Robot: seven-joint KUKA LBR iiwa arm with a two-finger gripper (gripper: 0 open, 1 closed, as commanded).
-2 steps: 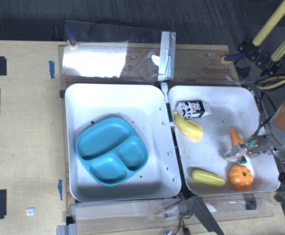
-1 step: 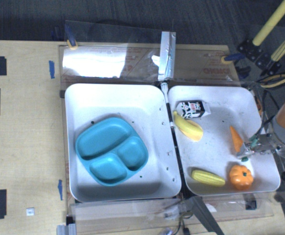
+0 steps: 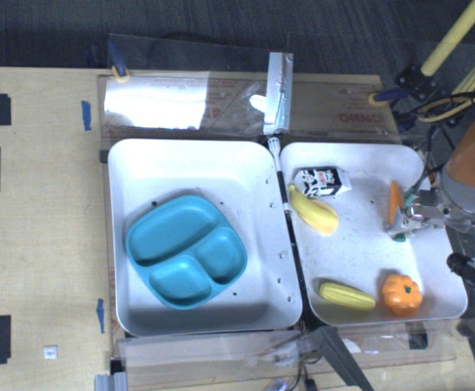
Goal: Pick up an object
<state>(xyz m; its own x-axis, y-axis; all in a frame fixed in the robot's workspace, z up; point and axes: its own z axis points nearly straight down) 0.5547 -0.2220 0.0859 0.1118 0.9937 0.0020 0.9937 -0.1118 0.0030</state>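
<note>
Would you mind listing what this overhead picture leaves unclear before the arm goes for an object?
- Gripper: small and tangled with cables by the right bin's far side; finger state unreadable.
- Arm: cut off by the camera view's right edge.
- Carrot: its lower end is covered by the gripper hardware.
- Milk carton: print too small to read.
- Right bin: near edge crossed by a dark bar.

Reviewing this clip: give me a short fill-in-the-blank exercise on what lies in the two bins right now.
1. The blue divided tray lies in the ____ bin.
2. The orange pumpkin sits in the right bin's near ____ corner.
3. The black-and-white carton lies just behind the ____.
4. The tray has ____ compartments.

Missing words: left; right; banana; three
</note>
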